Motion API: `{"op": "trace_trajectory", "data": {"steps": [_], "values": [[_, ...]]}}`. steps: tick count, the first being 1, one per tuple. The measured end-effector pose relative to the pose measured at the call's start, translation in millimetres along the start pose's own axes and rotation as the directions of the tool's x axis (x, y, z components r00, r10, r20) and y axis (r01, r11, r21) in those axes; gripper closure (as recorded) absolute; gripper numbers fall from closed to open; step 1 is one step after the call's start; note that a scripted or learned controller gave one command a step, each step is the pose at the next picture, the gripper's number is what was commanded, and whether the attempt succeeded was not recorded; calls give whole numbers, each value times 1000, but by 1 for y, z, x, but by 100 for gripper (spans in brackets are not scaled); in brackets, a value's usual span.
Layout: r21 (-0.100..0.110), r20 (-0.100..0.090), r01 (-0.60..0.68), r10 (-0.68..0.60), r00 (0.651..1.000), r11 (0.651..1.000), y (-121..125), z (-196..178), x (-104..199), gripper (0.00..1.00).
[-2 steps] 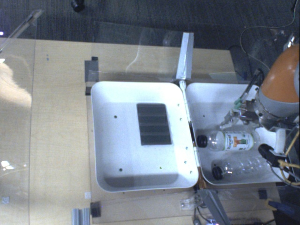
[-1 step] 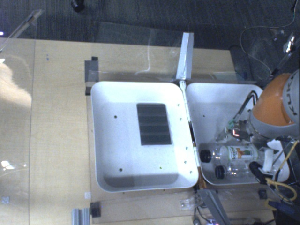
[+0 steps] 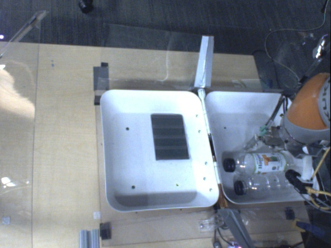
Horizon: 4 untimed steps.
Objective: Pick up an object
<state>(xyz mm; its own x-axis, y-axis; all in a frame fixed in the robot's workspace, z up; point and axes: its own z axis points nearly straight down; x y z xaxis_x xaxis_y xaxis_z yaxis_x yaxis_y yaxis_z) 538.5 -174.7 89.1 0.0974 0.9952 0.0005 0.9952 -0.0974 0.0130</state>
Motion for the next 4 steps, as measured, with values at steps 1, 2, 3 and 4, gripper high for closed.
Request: {"op": "trace_trajectory", "data": {"steps": [1,2,3,4], "values": [[-12,4,154,-154,988,988,-18,-1,-13,0],[-5,3,276,-276,961,961,-22,-1,43,0],[-16,4,279,-279,960,960,-18,-14,46,100],[5,-3,510,-510,860,860,18,-70,41,100]]}}
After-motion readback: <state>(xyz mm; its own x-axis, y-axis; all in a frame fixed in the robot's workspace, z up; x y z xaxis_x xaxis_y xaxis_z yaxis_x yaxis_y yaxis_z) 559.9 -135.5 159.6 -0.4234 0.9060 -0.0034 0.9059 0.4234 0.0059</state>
